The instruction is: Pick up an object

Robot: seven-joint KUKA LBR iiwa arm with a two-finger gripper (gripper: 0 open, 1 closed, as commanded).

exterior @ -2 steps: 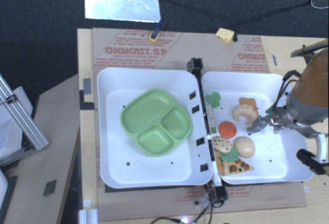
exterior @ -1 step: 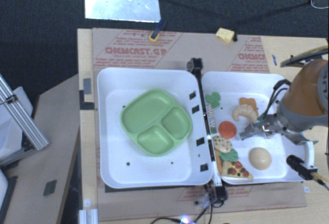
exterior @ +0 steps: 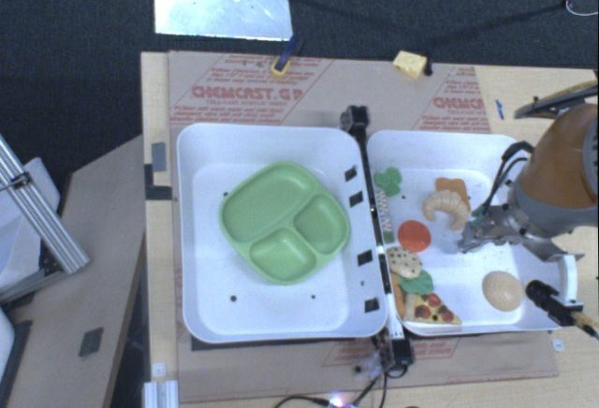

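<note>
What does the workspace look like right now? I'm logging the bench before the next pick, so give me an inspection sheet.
Surface: two white bins, left bin, right bin, side by side.
Job's things: croissant, red ball, egg, pizza slice, cookie, green leaf piece, all in the right bin.
Clutter: green divided plate in the left bin.
Grippers: gripper low, right of the croissant.
Cables: black cable by the wrist.
Surroundings: yellow block on the bench.

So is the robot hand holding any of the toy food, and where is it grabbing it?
Nothing. The hand hangs beside the croissant, with nothing between its fingers.
</note>
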